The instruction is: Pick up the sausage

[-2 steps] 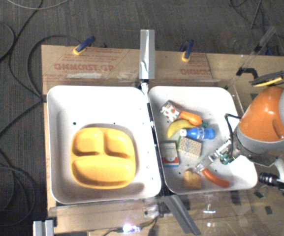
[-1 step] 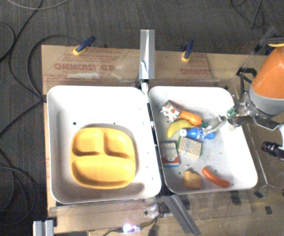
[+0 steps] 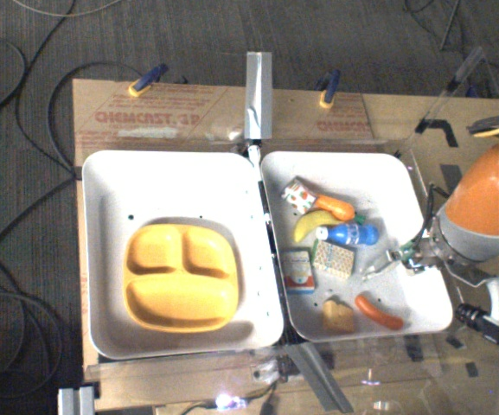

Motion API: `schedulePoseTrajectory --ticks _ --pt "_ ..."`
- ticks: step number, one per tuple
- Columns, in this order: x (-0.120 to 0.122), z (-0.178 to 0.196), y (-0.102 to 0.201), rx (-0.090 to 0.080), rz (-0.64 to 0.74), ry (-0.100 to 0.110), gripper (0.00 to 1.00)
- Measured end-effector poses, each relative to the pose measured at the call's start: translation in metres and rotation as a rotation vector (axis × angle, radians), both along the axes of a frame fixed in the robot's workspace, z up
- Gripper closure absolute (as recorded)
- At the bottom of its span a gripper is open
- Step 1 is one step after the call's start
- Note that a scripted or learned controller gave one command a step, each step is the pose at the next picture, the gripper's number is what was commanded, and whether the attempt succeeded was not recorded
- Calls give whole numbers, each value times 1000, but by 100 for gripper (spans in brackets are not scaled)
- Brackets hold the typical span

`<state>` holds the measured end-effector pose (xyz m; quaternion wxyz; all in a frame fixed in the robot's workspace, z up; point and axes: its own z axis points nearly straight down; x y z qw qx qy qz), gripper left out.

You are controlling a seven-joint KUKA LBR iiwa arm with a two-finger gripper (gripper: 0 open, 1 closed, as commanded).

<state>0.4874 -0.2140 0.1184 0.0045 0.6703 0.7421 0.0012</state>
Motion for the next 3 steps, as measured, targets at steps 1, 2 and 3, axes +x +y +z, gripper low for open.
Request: schedulePoseTrajectory --ticks 1,2,3 --pt "9 -10 4 -43 194 -44 0" --pt "1 4 -1 14 -203 7 0" --pt "10 -10 2 -36 150 -43 0"
